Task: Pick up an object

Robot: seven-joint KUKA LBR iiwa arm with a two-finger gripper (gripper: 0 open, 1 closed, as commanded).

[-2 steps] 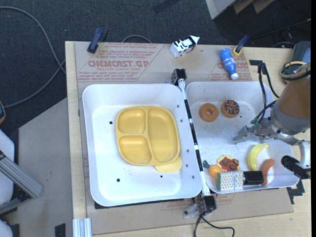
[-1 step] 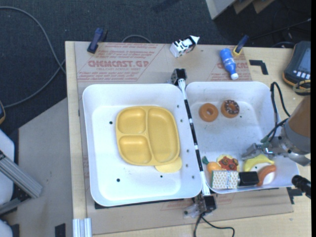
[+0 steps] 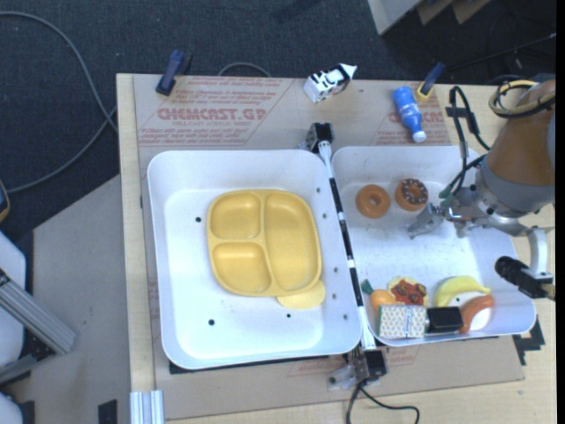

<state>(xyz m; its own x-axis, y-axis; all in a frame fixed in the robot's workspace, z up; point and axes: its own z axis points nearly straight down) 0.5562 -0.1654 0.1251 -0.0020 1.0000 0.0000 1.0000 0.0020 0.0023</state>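
Arm [image 3: 521, 162]: cut off by right edge. Yellow disc [image 3: 303, 300]: mostly hidden beneath the divided yellow plate [image 3: 265, 241]. Toy food pile [image 3: 433, 306]: items overlapped, individual pieces not identifiable.

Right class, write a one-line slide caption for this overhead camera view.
KUKA arm's gripper hovers in the right bin near two doughnuts; a yellow divided plate sits in the left bin.
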